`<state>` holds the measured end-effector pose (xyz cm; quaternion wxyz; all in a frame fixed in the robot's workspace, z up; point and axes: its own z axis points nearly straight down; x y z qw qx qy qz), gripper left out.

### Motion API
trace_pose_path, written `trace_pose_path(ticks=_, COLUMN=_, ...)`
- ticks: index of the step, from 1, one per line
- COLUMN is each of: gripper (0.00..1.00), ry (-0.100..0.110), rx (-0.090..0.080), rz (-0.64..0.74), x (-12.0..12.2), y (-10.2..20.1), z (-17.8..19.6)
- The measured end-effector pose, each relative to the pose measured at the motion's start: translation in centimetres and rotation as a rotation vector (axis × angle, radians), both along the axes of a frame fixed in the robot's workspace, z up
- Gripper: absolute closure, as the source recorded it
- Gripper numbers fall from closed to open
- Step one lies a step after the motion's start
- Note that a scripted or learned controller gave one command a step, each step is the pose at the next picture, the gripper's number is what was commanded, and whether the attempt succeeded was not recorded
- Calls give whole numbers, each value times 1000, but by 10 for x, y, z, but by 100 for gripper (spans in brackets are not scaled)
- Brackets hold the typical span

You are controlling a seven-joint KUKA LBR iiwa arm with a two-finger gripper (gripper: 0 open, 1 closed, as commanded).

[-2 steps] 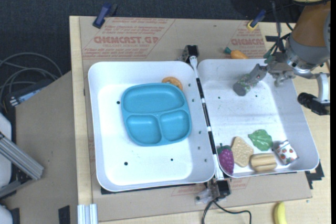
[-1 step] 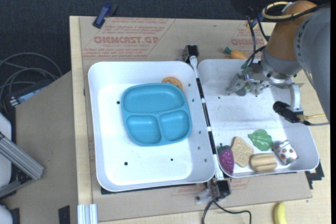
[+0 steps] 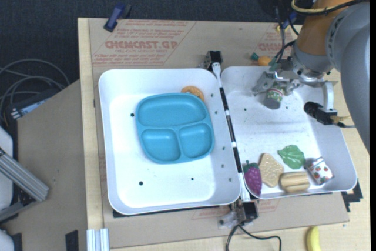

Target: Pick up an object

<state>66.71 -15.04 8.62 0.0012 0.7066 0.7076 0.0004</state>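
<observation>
Camera view: toy foods (image 3: 285, 169) well apart from gripper (image 3: 273, 94)

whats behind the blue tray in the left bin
An orange cookie-like piece peeks out behind the blue tray, near the left bin's far wall. The tray's rim covers its lower part, so its full shape is hidden.

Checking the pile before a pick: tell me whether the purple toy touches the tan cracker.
Touching. The camera view shows the purple toy pressed against the tan cracker's left edge, no white bin floor between them.
</observation>
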Motion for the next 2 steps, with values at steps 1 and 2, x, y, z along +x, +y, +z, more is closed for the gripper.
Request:
trace_pose_path(ticks=1, gripper=100, ry=-2, rx=-2, rz=1, x=1, y=0, z=11)
trace_pose_path(ticks=2, gripper=100, ry=-2, rx=2, rz=1, x=-6, y=67, z=100)
